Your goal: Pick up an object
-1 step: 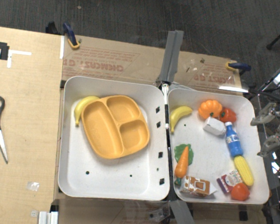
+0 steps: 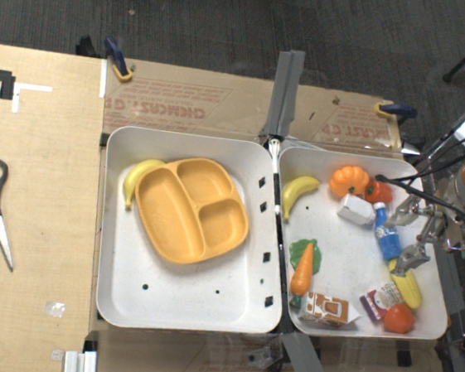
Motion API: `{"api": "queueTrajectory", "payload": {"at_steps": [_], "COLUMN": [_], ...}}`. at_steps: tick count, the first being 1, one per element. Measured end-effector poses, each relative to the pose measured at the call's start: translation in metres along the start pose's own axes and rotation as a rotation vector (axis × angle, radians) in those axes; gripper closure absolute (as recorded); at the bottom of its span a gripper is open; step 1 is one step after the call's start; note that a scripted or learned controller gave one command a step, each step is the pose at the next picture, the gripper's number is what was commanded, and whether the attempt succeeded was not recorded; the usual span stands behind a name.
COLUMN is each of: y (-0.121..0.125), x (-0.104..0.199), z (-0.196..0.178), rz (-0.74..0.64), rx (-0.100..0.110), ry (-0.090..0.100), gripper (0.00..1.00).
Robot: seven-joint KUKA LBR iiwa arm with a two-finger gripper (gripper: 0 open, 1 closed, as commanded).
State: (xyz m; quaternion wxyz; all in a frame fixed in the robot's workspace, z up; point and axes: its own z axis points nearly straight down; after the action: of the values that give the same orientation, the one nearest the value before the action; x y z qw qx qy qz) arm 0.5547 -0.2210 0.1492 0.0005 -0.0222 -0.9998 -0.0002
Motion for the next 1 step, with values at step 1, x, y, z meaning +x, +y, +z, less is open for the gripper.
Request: {"api": "queueTrajectory", "payload": {"at_steps": [1], "y": [-0.0001], "x": [0.0073], "z": [0.0581], "rz": [0.028], "rx": [0.001], "ry": [-0.002], "gripper": [0.0]}}
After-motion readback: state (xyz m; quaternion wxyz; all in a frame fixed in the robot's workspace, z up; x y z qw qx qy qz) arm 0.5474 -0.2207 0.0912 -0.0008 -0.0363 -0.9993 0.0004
